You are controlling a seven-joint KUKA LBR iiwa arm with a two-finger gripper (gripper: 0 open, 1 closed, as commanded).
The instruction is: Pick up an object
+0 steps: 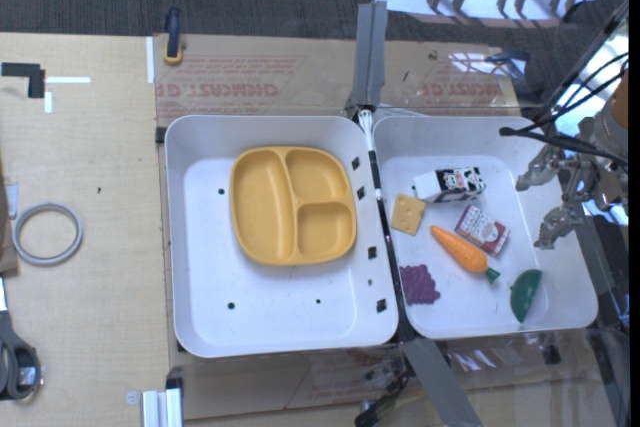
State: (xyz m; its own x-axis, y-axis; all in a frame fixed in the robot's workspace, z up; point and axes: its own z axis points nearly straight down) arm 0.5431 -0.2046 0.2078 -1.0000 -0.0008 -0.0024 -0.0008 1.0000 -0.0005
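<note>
A gripper (550, 205) hangs over the right edge of the right bin (470, 320), its jaws spread apart and holding nothing. Below it in that bin lie a carrot (460, 249), a red packet (483, 228) just beside it, a black-and-white carton (452, 182) near the back, a cracker (407, 214), purple grapes (419, 284) at the front and a green pepper (524, 294) in the front right corner. The left bin (200, 315) holds a yellow divided plate (293, 205). On the table (90, 315) to the left rests a grey ring (44, 233).
</note>
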